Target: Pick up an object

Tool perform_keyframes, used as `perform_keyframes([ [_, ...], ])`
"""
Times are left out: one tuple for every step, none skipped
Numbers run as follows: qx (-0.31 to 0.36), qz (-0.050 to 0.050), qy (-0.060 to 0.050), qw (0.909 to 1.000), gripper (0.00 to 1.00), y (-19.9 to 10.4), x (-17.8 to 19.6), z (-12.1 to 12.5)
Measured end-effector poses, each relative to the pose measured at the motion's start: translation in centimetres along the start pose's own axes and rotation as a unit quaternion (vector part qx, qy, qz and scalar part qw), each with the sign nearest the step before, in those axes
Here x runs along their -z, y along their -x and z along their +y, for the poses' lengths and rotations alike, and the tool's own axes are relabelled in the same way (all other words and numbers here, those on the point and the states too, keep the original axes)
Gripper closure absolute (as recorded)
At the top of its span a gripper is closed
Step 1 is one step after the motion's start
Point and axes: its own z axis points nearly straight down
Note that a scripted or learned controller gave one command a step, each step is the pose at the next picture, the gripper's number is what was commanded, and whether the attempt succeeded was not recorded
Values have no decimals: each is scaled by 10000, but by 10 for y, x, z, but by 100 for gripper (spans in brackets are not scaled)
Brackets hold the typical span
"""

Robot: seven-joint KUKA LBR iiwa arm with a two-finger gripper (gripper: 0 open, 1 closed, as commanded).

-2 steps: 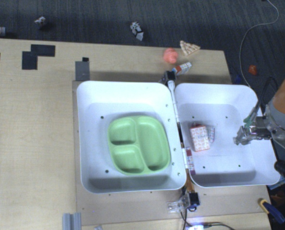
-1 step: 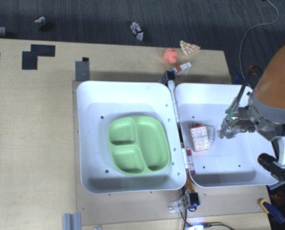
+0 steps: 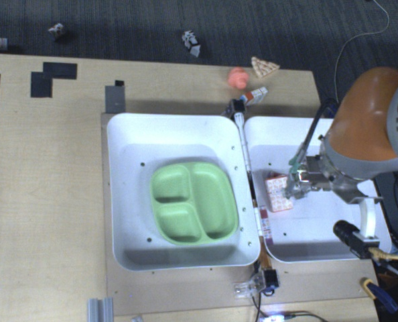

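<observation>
**Two bins, one plate, one small box**

Pale wooden bench [image 3: 45, 200] carries two shallow white bins side by side, with dark carpet beyond its far edge. On the carpet and the bench's far edge lie a few small scattered bits, among them an orange ball [image 3: 238, 78].

Left bin [image 3: 128, 146] holds one green plate [image 3: 193, 202], rounded-square with three compartments, lying flat near the bin's middle.

Right bin [image 3: 279, 136] holds one small box [image 3: 278, 192], pinkish-white with a red pattern, flat on the floor near the bin's left wall. The arm [image 3: 370, 123] reaches in from the right, and its gripper [image 3: 297, 182] sits just at the box's right edge. Whether the claw is open or closed cannot be told, nor whether it has hold of the box.
</observation>
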Motion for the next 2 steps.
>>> perform_keyframes([
  [-1, -5, -4, 10000, 100, 9, -49, 57],
  [-15, -6, -15, 10000, 100, 76, -119, 134],
])
